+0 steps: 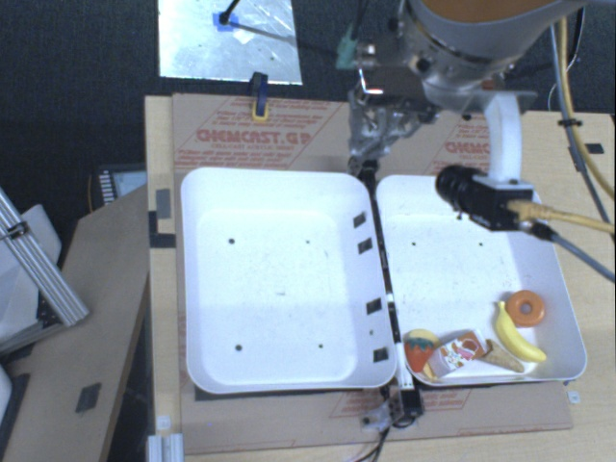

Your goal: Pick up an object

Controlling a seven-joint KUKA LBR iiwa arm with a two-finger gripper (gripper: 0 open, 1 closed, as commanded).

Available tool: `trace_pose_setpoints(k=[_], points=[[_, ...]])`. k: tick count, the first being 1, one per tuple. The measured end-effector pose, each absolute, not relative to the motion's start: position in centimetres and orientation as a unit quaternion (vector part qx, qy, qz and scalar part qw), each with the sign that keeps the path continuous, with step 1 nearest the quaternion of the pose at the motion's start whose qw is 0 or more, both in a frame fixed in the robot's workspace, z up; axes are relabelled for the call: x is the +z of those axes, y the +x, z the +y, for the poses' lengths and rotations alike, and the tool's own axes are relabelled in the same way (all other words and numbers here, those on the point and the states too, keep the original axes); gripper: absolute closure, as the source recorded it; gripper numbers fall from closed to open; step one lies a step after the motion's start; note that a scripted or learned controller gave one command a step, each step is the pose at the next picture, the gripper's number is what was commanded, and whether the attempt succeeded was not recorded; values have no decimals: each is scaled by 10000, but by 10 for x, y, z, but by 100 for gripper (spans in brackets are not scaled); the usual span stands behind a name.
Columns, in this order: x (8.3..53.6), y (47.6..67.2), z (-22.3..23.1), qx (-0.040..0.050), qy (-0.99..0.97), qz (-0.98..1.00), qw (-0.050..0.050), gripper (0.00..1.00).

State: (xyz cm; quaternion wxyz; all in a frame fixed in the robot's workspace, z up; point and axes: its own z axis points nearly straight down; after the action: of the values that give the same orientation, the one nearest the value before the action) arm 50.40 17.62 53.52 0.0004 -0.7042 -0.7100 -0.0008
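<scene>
We see the gripper (369, 152) above the far rim of the right bin (563, 301); its state we cannot tell, while the banana (516, 336), orange ring (526, 307) and packet (456, 353) lie in that bin's near corner

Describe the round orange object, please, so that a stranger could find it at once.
Look at the right white bin and go to the small group of items in its near corner. The orange ring lies at the far right of that group, touching the top end of the yellow banana. It alone is round with a hole in its middle.
</scene>
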Motion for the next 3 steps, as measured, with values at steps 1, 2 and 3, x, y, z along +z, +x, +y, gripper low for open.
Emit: trace_pose_setpoints(k=[1,2,3], points=[[463,552,83,19,-7098,-7044,0,100],[499,484,164,-29,-7025,-7116,0,100],[525,486,193,-28,-7046,-7096,-6,100]])
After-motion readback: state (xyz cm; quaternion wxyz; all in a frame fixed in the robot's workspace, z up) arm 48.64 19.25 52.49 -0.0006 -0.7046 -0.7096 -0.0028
